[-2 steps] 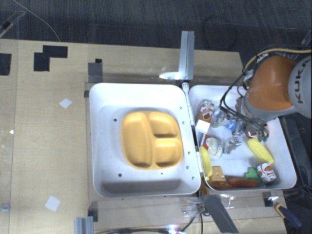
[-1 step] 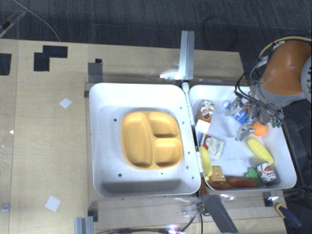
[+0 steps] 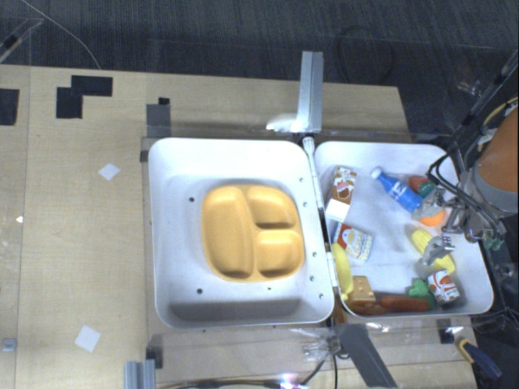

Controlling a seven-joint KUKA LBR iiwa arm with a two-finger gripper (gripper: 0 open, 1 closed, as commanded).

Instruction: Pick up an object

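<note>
Start at the gripper (image 3: pixel 442 248). Its two metal fingers (image 3: pixel 438 254) point down and to the left inside the right bin (image 3: pixel 369 205). You cannot tell from this view whether they are spread or closed, and no object is seen between them. Treat the gripper as not yet holding anything.

The tips sit just beside a yellow corn-like toy (image 3: pixel 423 238) and just above a red-and-white can (image 3: pixel 443 285). An orange piece (image 3: pixel 435 216) lies just up from the tips. A green toy (image 3: pixel 421 288) lies beside the can, against the near wall of the bin.

Further out in the same bin you will find a blue bottle (image 3: pixel 396 188) near the far wall, a brown-and-white packet (image 3: pixel 344 184) by the divider, a second packet (image 3: pixel 355 242) near the middle, a banana (image 3: pixel 341 268) along the left wall, and a brown block (image 3: pixel 361 288) with a red sausage-shaped item (image 3: pixel 403 303) at the near edge.

The left bin (image 3: pixel 174 217) holds a yellow compartment tray (image 3: pixel 250 232), well apart from the gripper.

Judged step: approach and descent over the cluttered right side of the right bin; the grasp is not confirmed.

Next move, as a judgement: settle on one target, most likely the corn-like toy or the can. Centre the fingers on it, since the neighbours are crowded and may be pushed aside. Confirm the object sits between the fingers before you lift.
</note>
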